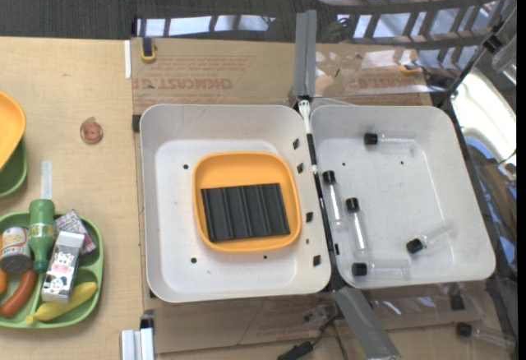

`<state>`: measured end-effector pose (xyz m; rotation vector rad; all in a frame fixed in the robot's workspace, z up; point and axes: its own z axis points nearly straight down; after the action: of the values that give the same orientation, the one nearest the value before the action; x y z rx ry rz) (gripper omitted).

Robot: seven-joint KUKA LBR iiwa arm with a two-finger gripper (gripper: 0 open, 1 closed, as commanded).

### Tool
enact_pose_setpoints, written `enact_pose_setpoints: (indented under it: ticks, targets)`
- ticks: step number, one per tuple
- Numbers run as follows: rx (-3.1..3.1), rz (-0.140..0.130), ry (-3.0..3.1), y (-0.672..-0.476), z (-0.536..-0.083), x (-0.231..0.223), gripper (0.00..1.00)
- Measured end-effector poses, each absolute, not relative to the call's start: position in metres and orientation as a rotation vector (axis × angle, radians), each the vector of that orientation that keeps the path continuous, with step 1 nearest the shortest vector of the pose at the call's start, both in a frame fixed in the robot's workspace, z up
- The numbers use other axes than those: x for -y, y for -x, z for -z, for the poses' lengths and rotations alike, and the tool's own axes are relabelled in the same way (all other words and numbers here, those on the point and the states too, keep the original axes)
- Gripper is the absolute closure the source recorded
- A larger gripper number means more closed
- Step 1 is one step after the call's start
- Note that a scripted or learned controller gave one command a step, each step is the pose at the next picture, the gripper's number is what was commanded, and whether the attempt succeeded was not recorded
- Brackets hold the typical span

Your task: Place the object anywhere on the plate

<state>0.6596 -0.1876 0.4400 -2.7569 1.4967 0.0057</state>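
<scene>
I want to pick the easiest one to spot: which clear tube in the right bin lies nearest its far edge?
The tube with its black cap pointing left, up by the far wall; the other tubes lie lower, toward the near edge.

green toy-food tray (pixel 82 301), pink disc (pixel 91 131), cardboard sheet (pixel 214 75)

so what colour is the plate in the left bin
Orange-yellow, with a dark grey ribbed insert; the plate shows best in the camera view.

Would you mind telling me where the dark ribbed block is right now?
The dark ribbed block lies flat on the orange plate, in the middle of the left white bin in the camera view.
</scene>
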Motion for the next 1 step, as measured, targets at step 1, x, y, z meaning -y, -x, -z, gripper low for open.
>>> enact_pose_setpoints:
  ticks: [1]
  targets:
    - [-0.936, -0.001, 2.994, -0.6600, -0.4406, 0.1879, 1.00]
